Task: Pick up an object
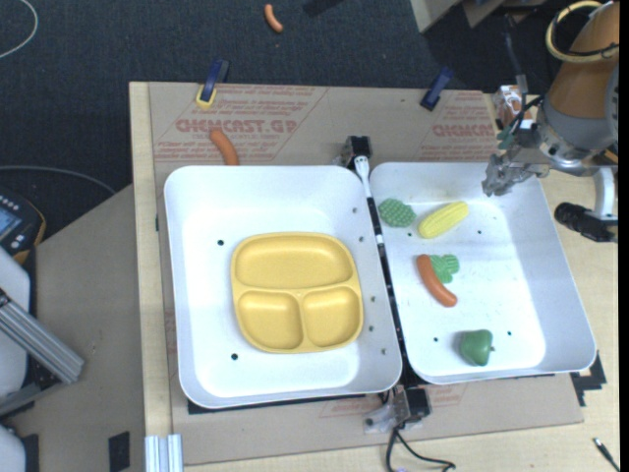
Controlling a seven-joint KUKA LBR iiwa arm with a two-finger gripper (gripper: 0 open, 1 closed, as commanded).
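Corn (pixel 443 219), bumpy yellow plastic cob

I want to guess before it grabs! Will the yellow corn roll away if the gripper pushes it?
Probably a little. The corn looks rounded and long, so a sideways nudge may roll it. It lies loose on the smooth bin floor, so it could also slide. It looks like a plastic toy, likely light and stiff.

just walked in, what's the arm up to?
The gripper sits over the far corner of the right bin, nothing visibly between its fingers. The toy food lies loose in that bin: corn cob, green leafy piece, carrot, green pepper. The corn is nearest the gripper. The left bin holds a yellow divided plate.
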